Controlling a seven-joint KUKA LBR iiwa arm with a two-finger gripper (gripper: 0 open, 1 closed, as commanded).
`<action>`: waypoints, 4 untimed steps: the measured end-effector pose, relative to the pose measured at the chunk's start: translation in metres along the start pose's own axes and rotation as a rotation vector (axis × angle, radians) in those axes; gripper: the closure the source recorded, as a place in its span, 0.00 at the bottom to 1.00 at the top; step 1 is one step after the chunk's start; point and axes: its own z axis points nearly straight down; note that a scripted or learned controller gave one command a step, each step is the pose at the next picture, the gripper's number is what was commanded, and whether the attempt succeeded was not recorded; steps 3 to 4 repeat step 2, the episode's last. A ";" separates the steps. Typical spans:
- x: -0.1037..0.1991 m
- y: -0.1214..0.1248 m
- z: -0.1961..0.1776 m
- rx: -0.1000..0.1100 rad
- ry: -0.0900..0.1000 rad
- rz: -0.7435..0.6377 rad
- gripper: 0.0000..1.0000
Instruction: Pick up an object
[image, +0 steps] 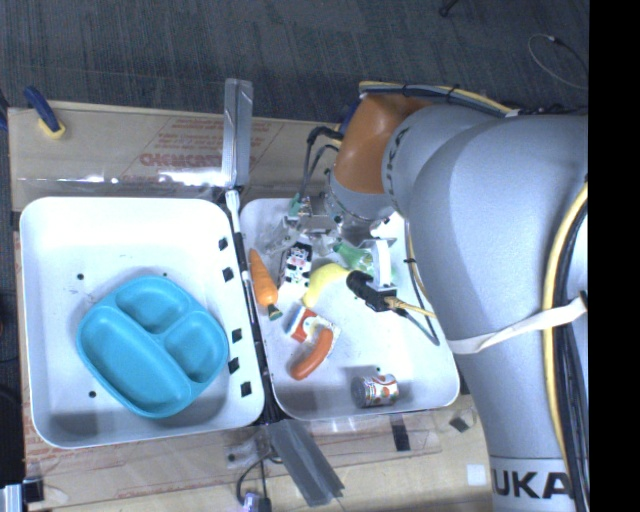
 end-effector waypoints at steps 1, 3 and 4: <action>0.001 0.000 -0.010 0.001 0.001 -0.005 1.00; 0.047 -0.014 -0.131 -0.002 0.001 -0.011 1.00; 0.047 -0.014 -0.131 -0.002 0.001 -0.011 1.00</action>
